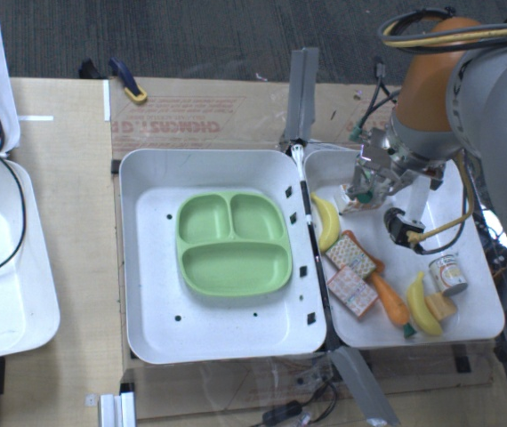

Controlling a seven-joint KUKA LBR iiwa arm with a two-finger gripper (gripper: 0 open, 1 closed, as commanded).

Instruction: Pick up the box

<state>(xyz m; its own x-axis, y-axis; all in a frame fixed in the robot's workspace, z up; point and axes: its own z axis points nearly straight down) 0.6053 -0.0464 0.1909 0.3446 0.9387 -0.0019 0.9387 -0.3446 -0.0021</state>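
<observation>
A small box (353, 253) with a checked pink-and-white top and brown sides lies in the right bin (476, 327), just right of the divider. A second box of the same look (351, 290) lies just in front of it. My gripper (363, 194) hangs low over the back left part of that bin, behind the nearer box and beside a yellow banana (326, 222). It stands a short way from both boxes and touches neither.
A carrot (389, 299), a second banana (424, 308), a tan block (441, 306) and a small can (448, 274) share the right bin. A green divided plate (233, 243) lies in the left bin (147, 265). A white appliance (4, 238) stands at far left.
</observation>
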